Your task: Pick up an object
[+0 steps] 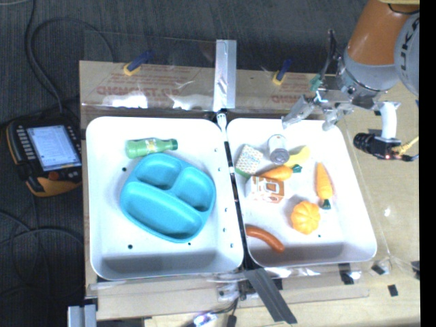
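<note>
My gripper (313, 114) hangs above the back edge of the right bin (354, 230), open, with nothing between its fingers. Below it in that bin lie a grey can (278, 148), a banana (297, 157), a patterned pouch (248, 159), a small white and orange carton (266, 189), two carrots (276, 173) (323, 182), a little orange pumpkin (306, 216) and a sausage (264, 237). The can is the closest to the gripper, just ahead and to the left of it.
The left bin (109, 251) holds a blue divided plate (167, 195) and a green bottle (151, 145) lying along its back. A metal divider (225, 67) rises behind the bins. A tablet (51, 147) sits off the bench at left.
</note>
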Robot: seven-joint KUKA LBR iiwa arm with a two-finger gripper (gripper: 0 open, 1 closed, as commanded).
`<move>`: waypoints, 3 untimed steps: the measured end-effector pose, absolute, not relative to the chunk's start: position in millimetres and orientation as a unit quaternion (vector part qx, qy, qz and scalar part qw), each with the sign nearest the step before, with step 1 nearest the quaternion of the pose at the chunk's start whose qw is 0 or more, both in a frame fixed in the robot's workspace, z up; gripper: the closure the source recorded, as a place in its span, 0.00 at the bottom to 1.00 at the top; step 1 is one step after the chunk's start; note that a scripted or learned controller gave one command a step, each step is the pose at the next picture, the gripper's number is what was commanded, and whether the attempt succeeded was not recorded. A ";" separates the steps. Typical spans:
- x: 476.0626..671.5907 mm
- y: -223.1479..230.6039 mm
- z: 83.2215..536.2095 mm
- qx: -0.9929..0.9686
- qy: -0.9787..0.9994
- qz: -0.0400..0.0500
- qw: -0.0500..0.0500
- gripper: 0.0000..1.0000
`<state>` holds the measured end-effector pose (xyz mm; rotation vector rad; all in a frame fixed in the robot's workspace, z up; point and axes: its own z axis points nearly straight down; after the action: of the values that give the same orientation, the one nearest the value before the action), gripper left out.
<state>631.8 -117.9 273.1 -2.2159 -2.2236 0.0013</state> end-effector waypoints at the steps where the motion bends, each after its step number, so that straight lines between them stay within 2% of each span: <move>1: 617.5 -121.6 208.9 -0.707 -0.707 0.002 0.000 0.00; 2: 624.9 -137.0 100.3 -0.691 -0.723 0.002 -0.001 0.00; 3: 602.3 -122.5 137.1 -0.628 -0.779 0.001 0.001 0.00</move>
<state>602.3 -122.5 137.1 -1.9707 -2.4452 0.0025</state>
